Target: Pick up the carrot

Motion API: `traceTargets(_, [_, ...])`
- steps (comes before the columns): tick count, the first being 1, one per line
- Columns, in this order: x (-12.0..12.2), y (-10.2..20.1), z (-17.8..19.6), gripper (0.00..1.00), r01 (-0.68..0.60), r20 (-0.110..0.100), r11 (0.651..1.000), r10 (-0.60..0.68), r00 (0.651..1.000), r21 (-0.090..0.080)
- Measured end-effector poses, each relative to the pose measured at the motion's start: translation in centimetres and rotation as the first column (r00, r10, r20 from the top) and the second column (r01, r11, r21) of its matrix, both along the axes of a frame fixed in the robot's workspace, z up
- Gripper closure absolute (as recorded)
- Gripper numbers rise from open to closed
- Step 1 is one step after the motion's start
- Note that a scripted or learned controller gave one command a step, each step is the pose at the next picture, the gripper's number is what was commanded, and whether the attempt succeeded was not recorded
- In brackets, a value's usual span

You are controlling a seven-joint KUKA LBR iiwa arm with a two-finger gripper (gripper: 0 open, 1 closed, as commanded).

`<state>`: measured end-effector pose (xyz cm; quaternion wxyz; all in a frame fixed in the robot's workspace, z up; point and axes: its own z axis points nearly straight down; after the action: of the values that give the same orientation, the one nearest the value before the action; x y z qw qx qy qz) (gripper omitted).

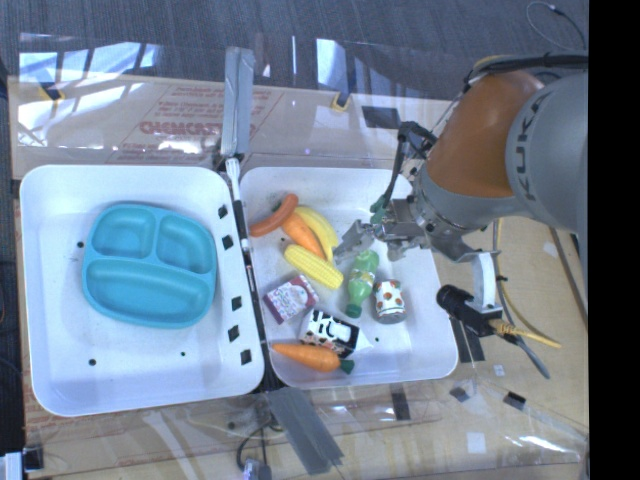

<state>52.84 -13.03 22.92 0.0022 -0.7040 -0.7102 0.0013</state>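
Nearest the camera, at the front edge of the right bin [425,363], lies the carrot [307,356], orange with a green stub end, flat on the bin floor just in front of a small black-and-white carton [330,330]. Further back sit a reddish packet [290,298], a corn cob [313,266], a banana [318,230], a second orange piece [300,234] and a sausage [273,216]. The gripper [372,240] hangs over the middle of the bin, above a green bottle [360,278] and beside a small can [389,301]; its fingers are spread apart and grasp nothing. The left bin [50,368] holds a blue divided plate [150,265]. By my reading the pick is barely begun: the carrot lies untouched, well apart from the fingers, so approach, closing and lift all remain
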Motion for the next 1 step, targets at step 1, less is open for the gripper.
traceTargets(1, [0.0,0.0,0.0,0.0,0.0,0.0,1.0,0.0,1.0,0.0])
